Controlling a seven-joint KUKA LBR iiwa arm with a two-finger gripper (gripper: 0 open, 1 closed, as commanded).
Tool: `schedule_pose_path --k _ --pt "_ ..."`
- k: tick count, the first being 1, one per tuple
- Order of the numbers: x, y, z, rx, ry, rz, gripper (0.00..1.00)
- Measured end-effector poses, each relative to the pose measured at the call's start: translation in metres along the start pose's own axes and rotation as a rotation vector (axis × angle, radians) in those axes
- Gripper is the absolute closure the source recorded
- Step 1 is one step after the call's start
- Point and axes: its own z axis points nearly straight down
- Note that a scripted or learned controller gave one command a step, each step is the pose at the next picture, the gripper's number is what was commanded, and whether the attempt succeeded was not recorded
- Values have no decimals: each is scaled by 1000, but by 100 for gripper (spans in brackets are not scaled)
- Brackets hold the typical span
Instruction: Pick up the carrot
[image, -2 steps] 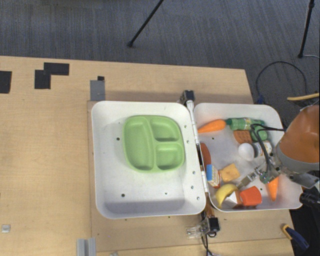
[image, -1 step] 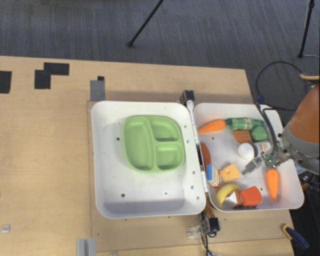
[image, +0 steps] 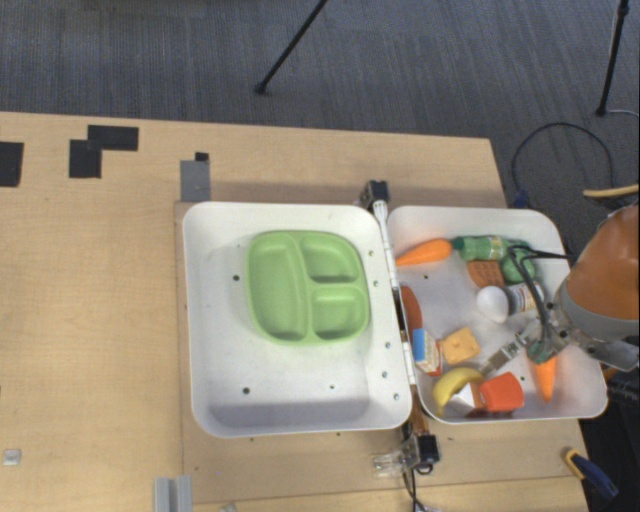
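One carrot lies near the right bin's far left corner, tip toward the divider. We judge it light, stiff and smooth, best pinched across its thick middle. We cannot tell whether the gripper is released or clenched.

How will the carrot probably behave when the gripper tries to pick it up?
The carrot looks tapered and rounded, so it may roll or slide out of a grip. It looks like smooth plastic, so probably stiff and light. It lies near the bin's top edge, which may crowd the gripper.
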Motion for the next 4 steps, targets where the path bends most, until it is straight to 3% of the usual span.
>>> schedule_pose_path --k 1,2,3,4 --pt "36 17 -149 0 -3 -61 0" --pt "-13 -19 -41 2 0 -300 0" --pt "-1 -8 -26 -3 -10 -499 0" --pt "9 10 -6 -12 -38 -811 0"
